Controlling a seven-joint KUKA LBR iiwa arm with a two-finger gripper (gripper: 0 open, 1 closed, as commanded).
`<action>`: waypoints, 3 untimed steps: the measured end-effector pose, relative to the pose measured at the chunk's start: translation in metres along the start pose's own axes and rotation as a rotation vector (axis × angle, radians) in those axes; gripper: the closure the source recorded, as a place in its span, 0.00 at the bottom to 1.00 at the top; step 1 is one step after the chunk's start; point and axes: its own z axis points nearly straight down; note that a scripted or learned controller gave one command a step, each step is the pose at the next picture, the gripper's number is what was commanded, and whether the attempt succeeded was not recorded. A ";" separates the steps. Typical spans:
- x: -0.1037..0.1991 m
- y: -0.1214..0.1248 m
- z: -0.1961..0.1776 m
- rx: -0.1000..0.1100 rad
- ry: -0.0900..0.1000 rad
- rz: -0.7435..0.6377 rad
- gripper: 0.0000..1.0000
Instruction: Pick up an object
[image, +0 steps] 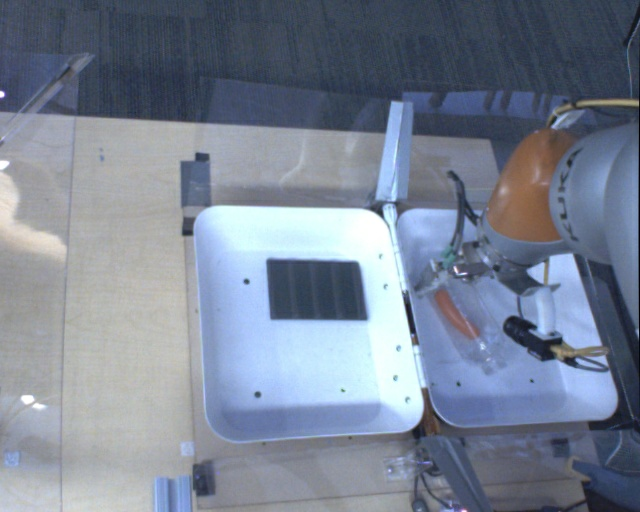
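From the overhead camera you see two white bins side by side, so take the dark pad (316, 289) as your landmark. It is a flat, ribbed grey rectangle. The left bin (215, 330) lies all around it, and the pad sits a little above that bin's middle, apart from every wall.

The right bin (560, 400) lies to the pad's right, and its near wall runs just beside the left bin's. Inside it, right of the pad and about level with the pad's lower edge, you find a slim orange stick (458, 316) in a clear wrap (484, 350). It lies on the bin floor at a slant, with its lower end farther from the pad.

The gripper (455, 268) is also to the pad's right, about level with the pad's top edge, close over the stick's upper end. You cannot tell whether it is open or closed, or whether it touches the wrap. The grey arm (600, 200) reaches in from farther right.
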 end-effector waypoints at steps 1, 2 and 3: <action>-0.002 -0.027 -0.001 -0.002 -0.002 -0.096 0.00; -0.002 -0.023 -0.013 -0.009 -0.003 -0.098 1.00; 0.044 0.048 -0.088 0.023 0.005 0.033 1.00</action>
